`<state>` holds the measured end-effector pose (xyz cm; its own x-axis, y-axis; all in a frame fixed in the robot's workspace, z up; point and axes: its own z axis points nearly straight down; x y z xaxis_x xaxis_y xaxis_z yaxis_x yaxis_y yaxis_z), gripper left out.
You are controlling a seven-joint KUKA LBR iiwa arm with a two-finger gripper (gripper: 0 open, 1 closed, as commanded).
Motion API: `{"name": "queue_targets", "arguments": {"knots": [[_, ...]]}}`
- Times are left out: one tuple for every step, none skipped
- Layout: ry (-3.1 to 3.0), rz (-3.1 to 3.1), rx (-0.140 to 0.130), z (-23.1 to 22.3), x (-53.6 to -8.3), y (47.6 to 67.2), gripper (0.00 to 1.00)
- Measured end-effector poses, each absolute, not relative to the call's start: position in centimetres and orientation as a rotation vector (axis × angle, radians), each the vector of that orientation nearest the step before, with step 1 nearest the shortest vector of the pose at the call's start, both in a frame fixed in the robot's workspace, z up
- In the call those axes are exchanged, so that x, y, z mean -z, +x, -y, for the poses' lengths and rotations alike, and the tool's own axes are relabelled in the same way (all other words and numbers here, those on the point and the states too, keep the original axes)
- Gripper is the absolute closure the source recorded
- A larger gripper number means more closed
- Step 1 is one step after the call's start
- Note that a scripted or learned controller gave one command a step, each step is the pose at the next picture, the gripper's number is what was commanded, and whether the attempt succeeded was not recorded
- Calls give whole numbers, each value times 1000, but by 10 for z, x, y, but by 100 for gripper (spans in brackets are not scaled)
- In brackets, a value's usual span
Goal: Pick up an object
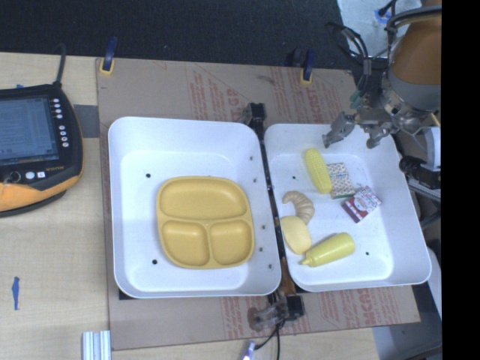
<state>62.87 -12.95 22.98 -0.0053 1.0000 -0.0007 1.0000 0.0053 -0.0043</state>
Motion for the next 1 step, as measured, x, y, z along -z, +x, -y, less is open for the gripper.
{"name": "queue_targets", "arguments": {"knots": [[-2210,2228,-9,118,-108,655,0]]}}
